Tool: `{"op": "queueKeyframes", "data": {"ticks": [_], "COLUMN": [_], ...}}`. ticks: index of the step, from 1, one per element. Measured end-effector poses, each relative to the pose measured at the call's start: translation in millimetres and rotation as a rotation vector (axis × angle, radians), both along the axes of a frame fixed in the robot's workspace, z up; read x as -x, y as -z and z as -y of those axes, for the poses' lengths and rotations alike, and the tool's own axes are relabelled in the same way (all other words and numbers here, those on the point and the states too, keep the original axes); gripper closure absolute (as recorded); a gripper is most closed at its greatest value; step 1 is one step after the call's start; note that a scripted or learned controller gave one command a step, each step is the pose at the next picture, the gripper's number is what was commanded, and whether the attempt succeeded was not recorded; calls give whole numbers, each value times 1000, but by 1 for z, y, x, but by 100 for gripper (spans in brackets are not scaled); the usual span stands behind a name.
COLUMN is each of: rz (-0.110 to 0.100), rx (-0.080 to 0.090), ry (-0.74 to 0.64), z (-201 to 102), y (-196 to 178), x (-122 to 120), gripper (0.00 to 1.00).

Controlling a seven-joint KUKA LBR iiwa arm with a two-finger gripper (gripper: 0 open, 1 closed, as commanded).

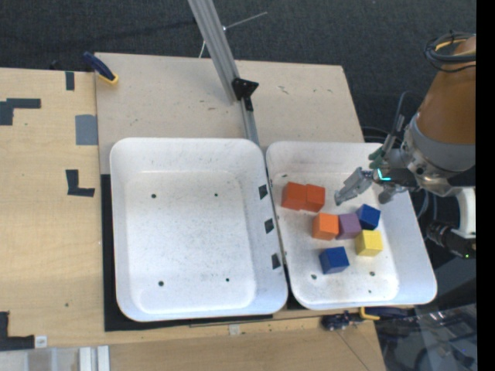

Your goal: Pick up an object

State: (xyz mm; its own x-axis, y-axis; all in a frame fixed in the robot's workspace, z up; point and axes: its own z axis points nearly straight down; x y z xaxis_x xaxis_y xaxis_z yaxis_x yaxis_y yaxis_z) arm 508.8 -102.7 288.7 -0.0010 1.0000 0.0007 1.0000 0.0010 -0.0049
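Gripper (370, 189) spread wide, holding nothing, poised over right bin (410, 284) just above blue cube (370, 216), likely lining up a grab among clustered blocks.

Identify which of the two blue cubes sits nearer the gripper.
The small blue cube beside the purple cube, just below the gripper; the other blue cube lies lower.

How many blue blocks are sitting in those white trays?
2, both in the right bin. One blue cube sits near the gripper, just above the yellow cube. The other blue cube lies nearer the front. The gripper might hide more.
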Motion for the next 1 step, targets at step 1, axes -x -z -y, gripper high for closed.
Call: {"op": "queueKeyframes", "data": {"ticks": [1], "rz": [4], "rx": [1], "ry": [-1], "z": [0], "y": [-2], "x": [-1], "gripper": [0]}}
